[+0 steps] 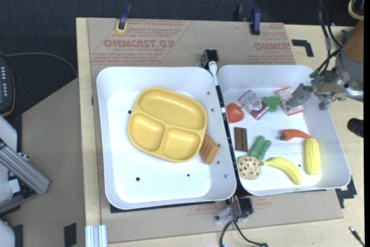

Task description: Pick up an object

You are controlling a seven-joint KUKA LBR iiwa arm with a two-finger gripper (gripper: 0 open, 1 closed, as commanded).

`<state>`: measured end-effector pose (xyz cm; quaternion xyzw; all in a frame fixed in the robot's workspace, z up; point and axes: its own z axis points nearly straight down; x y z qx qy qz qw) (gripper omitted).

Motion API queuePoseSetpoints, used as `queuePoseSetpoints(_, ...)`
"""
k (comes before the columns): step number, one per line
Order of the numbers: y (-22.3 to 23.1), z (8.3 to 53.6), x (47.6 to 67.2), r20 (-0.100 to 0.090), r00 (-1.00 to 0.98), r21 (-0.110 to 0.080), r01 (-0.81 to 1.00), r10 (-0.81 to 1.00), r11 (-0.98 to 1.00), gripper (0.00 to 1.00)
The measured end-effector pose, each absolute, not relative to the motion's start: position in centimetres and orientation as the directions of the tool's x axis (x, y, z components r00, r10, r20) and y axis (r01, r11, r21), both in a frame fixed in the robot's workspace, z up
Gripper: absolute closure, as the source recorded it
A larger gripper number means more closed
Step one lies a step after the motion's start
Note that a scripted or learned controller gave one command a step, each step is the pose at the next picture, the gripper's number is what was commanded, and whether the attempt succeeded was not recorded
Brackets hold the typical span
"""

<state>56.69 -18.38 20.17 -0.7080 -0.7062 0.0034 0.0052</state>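
Two shallow white plastic bins sit side by side on a bench covered with printed cardboard. The left bin (115, 124) carries a glossy yellow divided plate (166, 123) with three rounded compartments, lying toward the bin's centre. A small tan waffle-textured piece (209, 150) rests just beside the plate's right edge, near the bin's right wall.

The right bin (335, 142) holds small toy foods. A red-orange rounded piece (234, 113) lies near the left wall; a patterned red-and-white packet (252, 104) sits beside it, touching a small green piece (271, 104). A brown rectangular bar (240, 138) lies by the left wall, with a green ribbed piece (260, 147) beside it. A speckled round cookie (249, 166) occupies the front-left corner, touching a curved banana (284, 168). A ridged yellow corn cob (312, 156) lies near the right wall, under a red chili (295, 135).

The gripper (298, 98) hangs over a red-and-white item (287, 93) near the back edge; that item is partly hidden. Whether the claw is released or clenched cannot be told.
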Motion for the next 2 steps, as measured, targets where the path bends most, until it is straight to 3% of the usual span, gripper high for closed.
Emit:
queuePoseSetpoints(1,-18.4,20.9,57.0,0.000,0.000,0.001,1.000,1.000,0.000,0.00)
queuePoseSetpoints(2,-17.9,16.5,56.6,0.002,0.000,-0.006,1.000,1.000,0.000,0.00)
